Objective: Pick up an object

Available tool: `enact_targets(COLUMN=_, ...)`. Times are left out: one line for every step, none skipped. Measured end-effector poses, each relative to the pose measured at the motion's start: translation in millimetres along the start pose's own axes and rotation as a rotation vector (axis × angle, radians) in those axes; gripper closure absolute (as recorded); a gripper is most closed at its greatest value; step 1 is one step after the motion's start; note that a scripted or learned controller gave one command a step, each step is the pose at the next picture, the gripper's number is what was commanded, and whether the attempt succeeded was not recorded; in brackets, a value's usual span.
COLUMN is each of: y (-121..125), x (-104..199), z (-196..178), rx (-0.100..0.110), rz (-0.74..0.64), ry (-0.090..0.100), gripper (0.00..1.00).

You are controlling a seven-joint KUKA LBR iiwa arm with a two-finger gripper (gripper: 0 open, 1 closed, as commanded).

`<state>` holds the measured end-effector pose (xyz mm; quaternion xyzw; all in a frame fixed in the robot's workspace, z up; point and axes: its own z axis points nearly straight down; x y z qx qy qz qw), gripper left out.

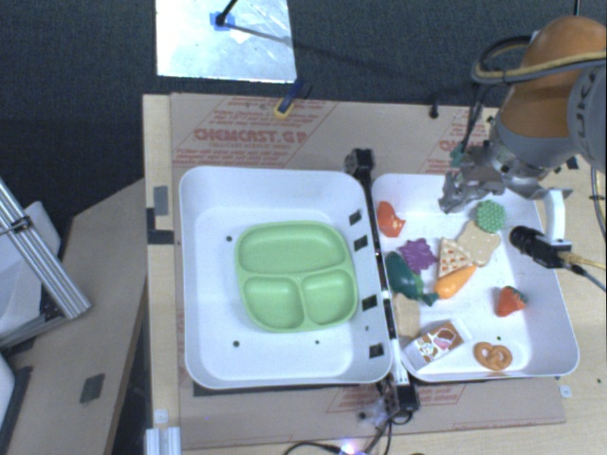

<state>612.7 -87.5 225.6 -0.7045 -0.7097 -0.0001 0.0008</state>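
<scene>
The left bin (pixel 204 282) carries a green tray (pixel 294 275) at its centre. The arm (pixel 550 83) enters over the right bin's (pixel 560 349) far edge; its gripper (pixel 462 194) hangs near the far edge, beside a green disc (pixel 490 215), finger state not discernible. Toast (pixel 479 244), cracker (pixel 453 255), carrot (pixel 456 280) and grapes (pixel 417 252) lie mid-bin. A carton (pixel 434 342) and pretzel (pixel 492 354) lie at the near edge.

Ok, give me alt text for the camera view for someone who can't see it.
A grey arm's two-finger gripper hovers over the back of the right shallow white bin, which is scattered with small toy foods, beside a round green toy. The left shallow white bin holds a green three-compartment plastic tray.
</scene>
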Motion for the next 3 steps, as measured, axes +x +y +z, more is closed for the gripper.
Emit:
enact_targets(y=-26, x=46, z=-10, rx=0.000, rz=-0.001, ry=0.000, gripper=1.00)
enact_targets(y=-41, x=58, z=7, rx=0.000, rz=0.002, ry=-0.001, gripper=1.00)
enact_targets(y=-28, x=68, z=0, rx=-0.004, rz=0.000, ry=-0.001, gripper=1.00)
